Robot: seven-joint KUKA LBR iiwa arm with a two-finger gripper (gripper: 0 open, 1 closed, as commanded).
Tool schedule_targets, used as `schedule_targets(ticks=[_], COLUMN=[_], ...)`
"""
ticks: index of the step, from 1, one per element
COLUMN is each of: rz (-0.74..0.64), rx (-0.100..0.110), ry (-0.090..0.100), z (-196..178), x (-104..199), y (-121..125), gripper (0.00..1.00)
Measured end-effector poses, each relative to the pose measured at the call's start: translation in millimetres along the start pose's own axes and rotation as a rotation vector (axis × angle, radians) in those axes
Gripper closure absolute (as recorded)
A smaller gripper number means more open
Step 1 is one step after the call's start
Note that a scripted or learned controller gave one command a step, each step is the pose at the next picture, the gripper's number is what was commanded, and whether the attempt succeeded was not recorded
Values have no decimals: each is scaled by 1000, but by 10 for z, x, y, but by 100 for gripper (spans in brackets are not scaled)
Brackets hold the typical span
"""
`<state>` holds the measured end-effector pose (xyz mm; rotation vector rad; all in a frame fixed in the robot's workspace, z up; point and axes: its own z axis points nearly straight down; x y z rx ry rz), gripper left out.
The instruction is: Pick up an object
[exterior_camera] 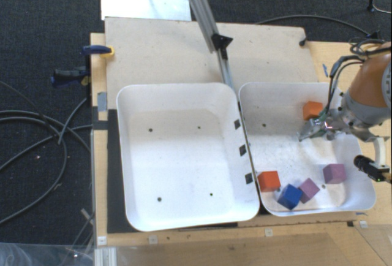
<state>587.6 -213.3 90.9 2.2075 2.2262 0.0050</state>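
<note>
Nearby, the metal gripper (313, 130) hovers by a matte orange cube (312, 110).

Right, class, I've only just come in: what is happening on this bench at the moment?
A robot arm reaches into the right bin, its gripper low beside an orange block near the far wall. Nothing is visibly held. Another orange block, a blue block and two purple blocks lie along the near side. The left bin sits alongside.
</note>
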Motion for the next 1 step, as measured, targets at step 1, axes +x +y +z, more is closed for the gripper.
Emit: schedule_targets(ticks=[1], rz=[1], rx=[-1], ry=[0], z=[-10], x=[-7], y=[515], gripper=[0])
